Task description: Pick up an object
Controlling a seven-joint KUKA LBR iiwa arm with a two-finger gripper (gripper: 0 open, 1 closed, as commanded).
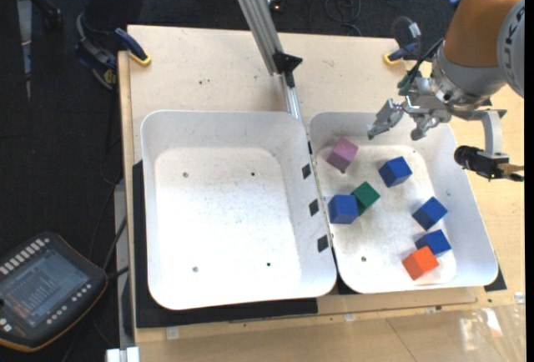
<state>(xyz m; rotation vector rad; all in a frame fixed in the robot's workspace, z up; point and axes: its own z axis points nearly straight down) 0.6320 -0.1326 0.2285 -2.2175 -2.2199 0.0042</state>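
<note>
Look to your three o'clock: the arm (pixel 488 14) wears a glossy orange band over a grey wrist housing. Below it, the gripper (pixel 403 123) is bare grey metal with two slim fingers, and a black cable trails alongside.

Two shallow white bins sat side by side on the bench: a left bin (pixel 167 185) and a right bin (pixel 476 235). The right bin held seven blocks in all. Four were blue (pixel 395 171) (pixel 343 208) (pixel 430 212) (pixel 437 242). One was purple (pixel 341 154), one green (pixel 365 196) and one orange (pixel 420 262), the orange one nearest the bin's front edge.
</note>
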